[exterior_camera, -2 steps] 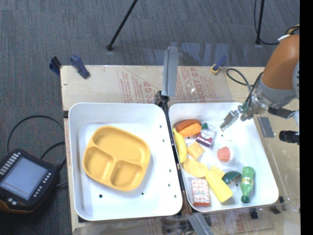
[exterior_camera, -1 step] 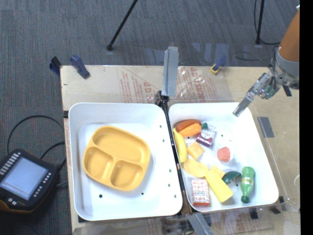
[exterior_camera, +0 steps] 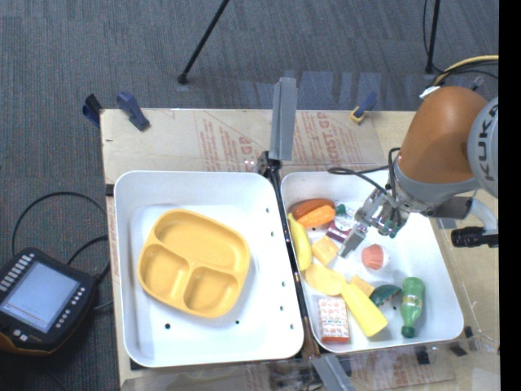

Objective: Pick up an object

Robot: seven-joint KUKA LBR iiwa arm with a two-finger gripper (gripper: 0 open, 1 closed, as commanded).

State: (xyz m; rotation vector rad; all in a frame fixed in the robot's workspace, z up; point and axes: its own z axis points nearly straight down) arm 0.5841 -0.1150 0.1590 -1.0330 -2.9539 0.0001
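Arm [exterior_camera: 444, 149]: grey with an orange band, reaching in from the right over the right bin.
Gripper [exterior_camera: 356, 241]: lowered at a slant above the clutter in the right bin; the fingers are seen slightly parted, and nothing is seen held between them.
Right bin [exterior_camera: 440, 279]: white, shallow — toy food is piled along its left half.
Orange carrot-like piece [exterior_camera: 315, 213]: at the upper left of the right bin.
Banana [exterior_camera: 299, 243]: laid along the bin's left wall, below the orange piece.
Yellow wedge [exterior_camera: 325, 250]: just beside the banana, near the gripper's fingertips.
Pink round piece [exterior_camera: 373, 257]: right of the fingertips, close by.
Long yellow piece [exterior_camera: 363, 308]: slanted toward the lower edge.
Red-and-white packet [exterior_camera: 333, 318]: at the lower left corner of the right bin.
Green bottle [exterior_camera: 411, 305]: lying toward the lower right, a dark green piece [exterior_camera: 385, 294] just beside it.
Left bin [exterior_camera: 138, 194]: white, holding a yellow divided tray [exterior_camera: 194, 262] with three compartments.
Bench [exterior_camera: 203, 141]: brown board under both bins — blue clamps at its far edge.
Handheld controller [exterior_camera: 37, 296]: on the floor, left of the bench.
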